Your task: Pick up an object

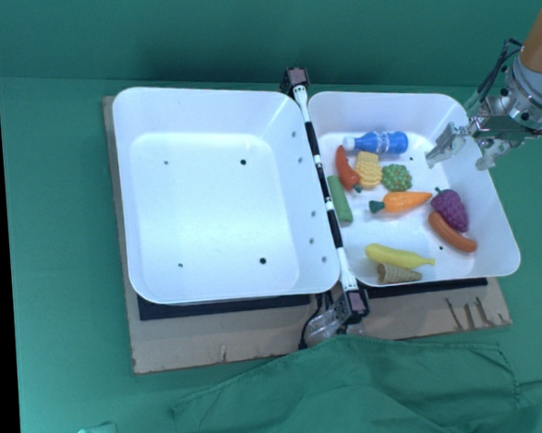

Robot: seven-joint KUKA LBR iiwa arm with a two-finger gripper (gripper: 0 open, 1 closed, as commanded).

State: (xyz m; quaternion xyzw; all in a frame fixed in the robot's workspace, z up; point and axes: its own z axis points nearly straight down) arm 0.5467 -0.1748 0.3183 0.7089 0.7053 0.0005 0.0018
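Note:
My gripper [463, 151] hangs above the right bin's [482, 261] far right part, its two fingers spread apart with nothing between them. Below and left of it lie several toy foods: a blue bottle [381, 142], a yellow corn cob [369, 169], a red chilli [344, 169], a green broccoli [397, 176], an orange carrot [403, 202], a green cucumber [341, 199], purple grapes [450, 209], a sausage [452, 232], a banana [398, 256] and a waffle cone [397, 272].
The left bin [214, 201] stands beside the right one, joined by a black-and-white divider bar [323, 189]. Both rest on a cardboard sheet [215, 349]. Green cloth [357, 390] bunches up at the front.

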